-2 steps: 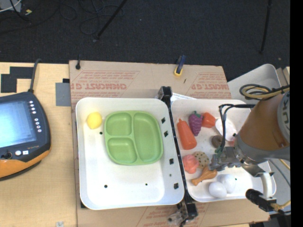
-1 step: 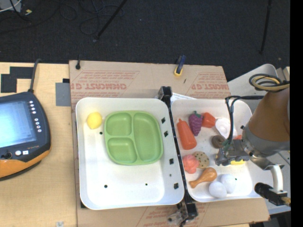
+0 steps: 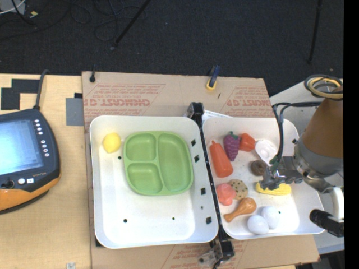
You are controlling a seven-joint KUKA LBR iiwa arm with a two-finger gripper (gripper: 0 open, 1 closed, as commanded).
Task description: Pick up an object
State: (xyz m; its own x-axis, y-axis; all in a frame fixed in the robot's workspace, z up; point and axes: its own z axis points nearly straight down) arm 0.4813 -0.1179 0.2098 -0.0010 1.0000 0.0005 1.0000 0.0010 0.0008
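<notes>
The right bin (image 3: pixel 291 129) holds several toy foods: an orange bottle-like piece (image 3: pixel 220 159), purple grapes (image 3: pixel 231 145), a red pepper (image 3: pixel 246 142), a cookie (image 3: pixel 238 188), a pink piece (image 3: pixel 225 194), a drumstick (image 3: pixel 242 208), two white eggs (image 3: pixel 262 221), a brown mushroom-like piece (image 3: pixel 258 167) and a yellow corn cob (image 3: pixel 275 189). My gripper (image 3: pixel 271 179) is low in this bin, right above the corn cob's left end. Whether anything sits between its fingers is hidden.
The left bin (image 3: pixel 106 217) carries a green divided plate (image 3: pixel 157 163) and a yellow lemon (image 3: pixel 111 142) at its far left corner. A teach pendant (image 3: pixel 25 158) lies left of the bins. The arm's orange band (image 3: pixel 331 130) is over the right bin's edge.
</notes>
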